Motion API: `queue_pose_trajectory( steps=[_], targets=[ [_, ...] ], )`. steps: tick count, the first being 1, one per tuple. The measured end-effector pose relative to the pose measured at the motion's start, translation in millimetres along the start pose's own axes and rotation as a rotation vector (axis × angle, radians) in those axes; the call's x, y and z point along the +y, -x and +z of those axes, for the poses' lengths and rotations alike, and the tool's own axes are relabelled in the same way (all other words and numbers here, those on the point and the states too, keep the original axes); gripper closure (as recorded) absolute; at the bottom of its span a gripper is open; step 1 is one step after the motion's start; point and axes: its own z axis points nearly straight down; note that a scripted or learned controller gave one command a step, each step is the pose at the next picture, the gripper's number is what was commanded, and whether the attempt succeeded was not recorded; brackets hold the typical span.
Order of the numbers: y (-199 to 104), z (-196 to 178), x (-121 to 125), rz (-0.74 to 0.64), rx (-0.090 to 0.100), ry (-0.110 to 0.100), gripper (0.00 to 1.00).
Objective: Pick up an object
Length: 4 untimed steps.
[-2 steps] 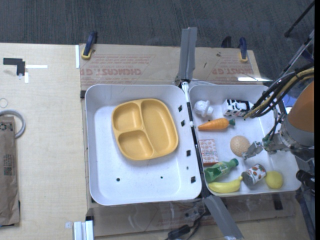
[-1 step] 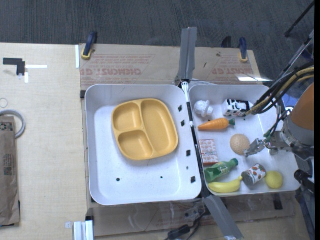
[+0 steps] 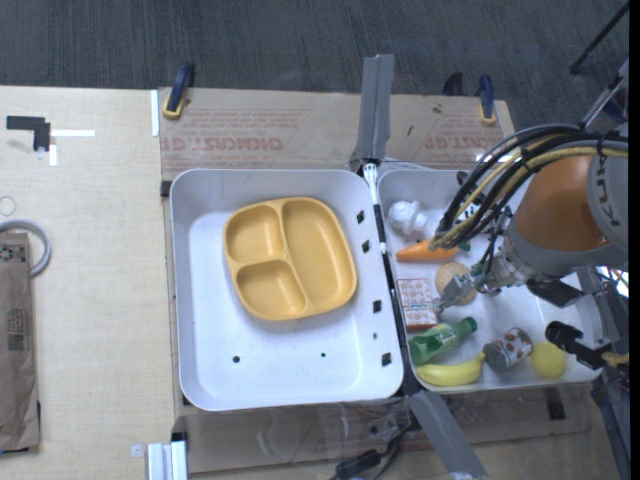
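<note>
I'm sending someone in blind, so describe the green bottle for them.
Find the right bin, under the arm. The green bottle lies on its side near the front edge, just behind the banana and in front of the small red-and-white packet. Nothing else there is green.

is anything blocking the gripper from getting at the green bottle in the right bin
Nothing visible stands between them. The gripper hangs just above the green bottle, which lies on its side in the right bin. A banana lies close below the bottle and a red-and-white packet beside it, crowding it.
</note>
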Motion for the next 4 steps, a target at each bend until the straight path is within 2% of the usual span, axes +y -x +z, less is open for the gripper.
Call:
queue_pose_trajectory(
  steps=[1, 2, 3, 4],
  targets=[
    [10.6, -0.2, 39.9, 0.237, -0.001, 0.001, 0.00],
    [13.2, 0.1, 5.0, 0.299, 0.000, -0.002, 0.00],
    [19.1, -0.6, 54.8, 0.160, -0.002, 0.001, 0.00],
    [26.5, -17.2, 37.6, 0.215, -0.001, 0.000, 0.00]
  ],
)
